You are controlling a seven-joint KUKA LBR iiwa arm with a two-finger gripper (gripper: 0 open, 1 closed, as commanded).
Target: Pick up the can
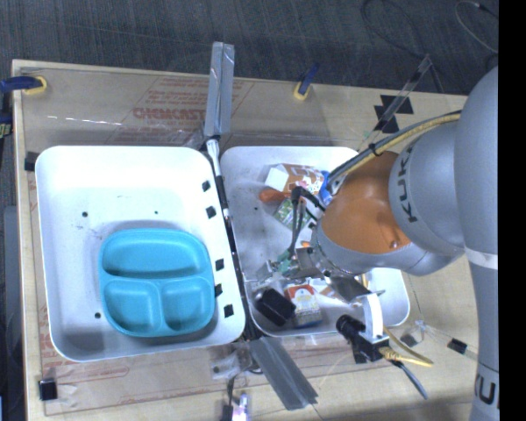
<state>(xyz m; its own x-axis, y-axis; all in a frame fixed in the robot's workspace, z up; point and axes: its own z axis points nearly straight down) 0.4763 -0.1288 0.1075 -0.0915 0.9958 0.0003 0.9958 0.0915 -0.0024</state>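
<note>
The arm reaches down into the right bin [245, 200], and its orange and grey wrist covers most of that bin's middle. My gripper [296, 268] shows just below the wrist, low over the bin's front part. Right under it lies a small red-and-white item [305, 302] that may be the can; its shape is partly hidden. Whether the gripper touches it I cannot tell.
A black block [273, 308] lies beside the red-and-white item at the right bin's front left. An orange-and-white packet [291, 181] lies at the back of that bin. The left bin [79, 191] holds a blue three-compartment tray [156, 281].
</note>
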